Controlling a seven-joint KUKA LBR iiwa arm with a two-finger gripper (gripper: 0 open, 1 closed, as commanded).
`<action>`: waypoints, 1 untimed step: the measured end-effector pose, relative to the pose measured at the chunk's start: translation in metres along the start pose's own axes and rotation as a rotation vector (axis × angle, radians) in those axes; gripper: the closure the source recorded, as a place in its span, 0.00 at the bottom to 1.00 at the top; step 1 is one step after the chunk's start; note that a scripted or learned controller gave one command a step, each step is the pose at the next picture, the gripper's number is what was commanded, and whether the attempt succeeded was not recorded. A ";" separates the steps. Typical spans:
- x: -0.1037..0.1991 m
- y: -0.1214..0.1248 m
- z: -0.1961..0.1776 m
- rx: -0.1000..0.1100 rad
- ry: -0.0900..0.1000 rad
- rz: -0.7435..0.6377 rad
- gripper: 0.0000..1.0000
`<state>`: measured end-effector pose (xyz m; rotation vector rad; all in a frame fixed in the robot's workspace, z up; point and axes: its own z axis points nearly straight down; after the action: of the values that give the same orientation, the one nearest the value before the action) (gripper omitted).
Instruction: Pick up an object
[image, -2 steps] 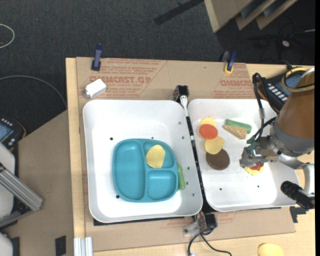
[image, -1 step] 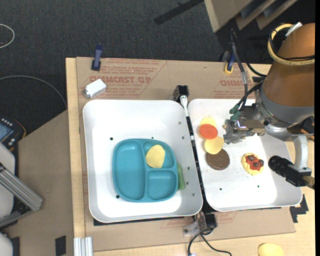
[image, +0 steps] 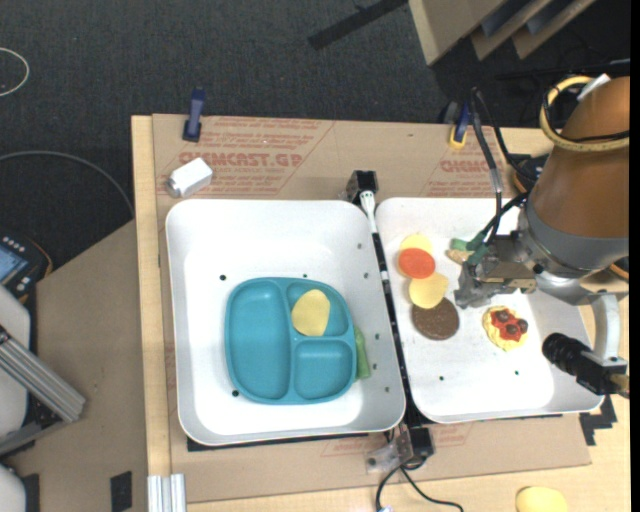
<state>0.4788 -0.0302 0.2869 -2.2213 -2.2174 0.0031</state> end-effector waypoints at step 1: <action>-0.017 0.000 0.026 0.001 0.000 0.001 1.00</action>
<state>0.4787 -0.0473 0.2611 -2.2222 -2.2154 0.0046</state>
